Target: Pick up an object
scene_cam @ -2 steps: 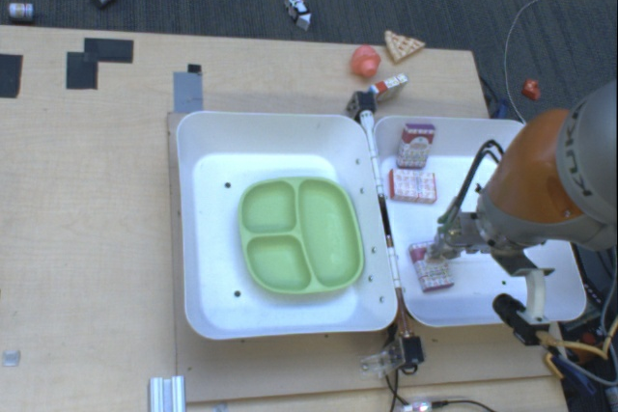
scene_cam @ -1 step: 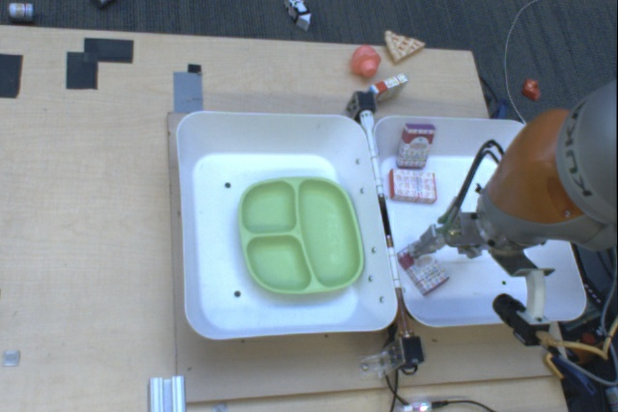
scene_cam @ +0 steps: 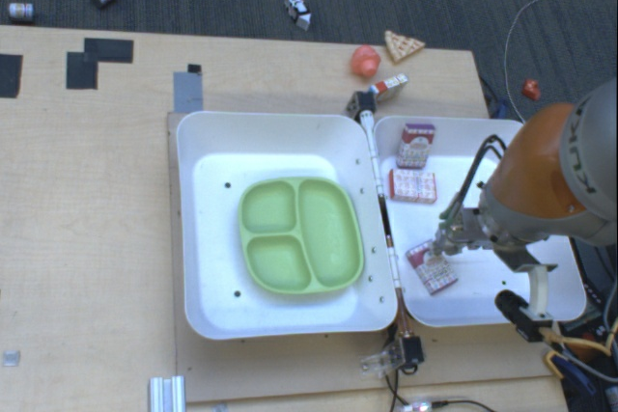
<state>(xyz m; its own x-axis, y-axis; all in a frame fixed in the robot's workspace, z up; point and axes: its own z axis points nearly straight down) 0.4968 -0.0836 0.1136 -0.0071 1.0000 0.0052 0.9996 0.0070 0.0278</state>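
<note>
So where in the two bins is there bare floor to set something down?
Left bin: a bare strip surrounds the green divided tray, widest on its left. Right bin: crowded along its left side with small packets and the gripper.

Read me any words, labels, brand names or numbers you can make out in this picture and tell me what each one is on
None can be read.
Upper red and white packet in the right bin: printing too blurred.
Middle packet: red and white pattern, no legible letters.
Packet under the pincer: markings too small.
Green divided tray in the left bin: plain, no text.
</note>
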